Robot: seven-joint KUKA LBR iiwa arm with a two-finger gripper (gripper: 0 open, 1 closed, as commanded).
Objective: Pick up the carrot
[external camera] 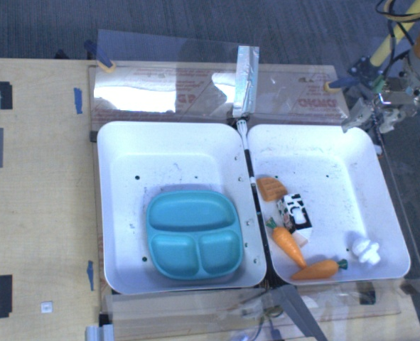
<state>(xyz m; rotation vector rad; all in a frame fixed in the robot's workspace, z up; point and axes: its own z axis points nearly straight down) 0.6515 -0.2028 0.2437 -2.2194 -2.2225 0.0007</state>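
While the grey arm's two-finger gripper (380, 116) hangs over the far right corner of the right-hand shallow white plastic bin (337, 148), the small orange carrot with a green stalk end (288, 242) lies on that bin's floor toward its near left side, tilted, well apart from the gripper. Whether the fingers are wide or narrow cannot be told from this angle. A second orange carrot (316, 268) lies nearly flat along the bin's near wall, its tip close to the first. A tan bread-like piece (271, 188) sits farther from the near wall along the left wall, with a black-and-white toy figure (295, 212) between it and the carrots. A small white plastic piece (366, 251) rests toward the bin's near right corner. Left of this bin, the neighbouring white bin (124, 155) bears a teal three-compartment plastic plate (193, 234).
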